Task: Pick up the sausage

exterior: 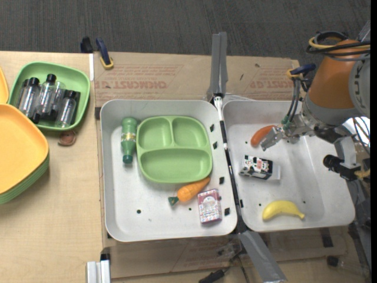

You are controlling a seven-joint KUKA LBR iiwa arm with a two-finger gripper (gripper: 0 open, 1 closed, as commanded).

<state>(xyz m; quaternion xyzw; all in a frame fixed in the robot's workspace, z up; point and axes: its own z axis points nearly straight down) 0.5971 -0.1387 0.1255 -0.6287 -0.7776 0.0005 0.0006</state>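
Two white bins on a cardboard-covered worktop (pixel 177 75), grey carpet beyond.
Right bin (pixel 330 217): hand (pixel 278 135) beside the sausage (pixel 260 135); grip impossible to tell.

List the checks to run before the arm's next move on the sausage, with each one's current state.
1. Sausage located, upper left of the right bin: ok.
2. End effector beside the sausage, at its right end: ok.
3. Sausage seen between the fingers: cannot tell.
4. Small black-and-white box apart from the sausage: ok.
5. Banana well away, near the bin's front: ok.
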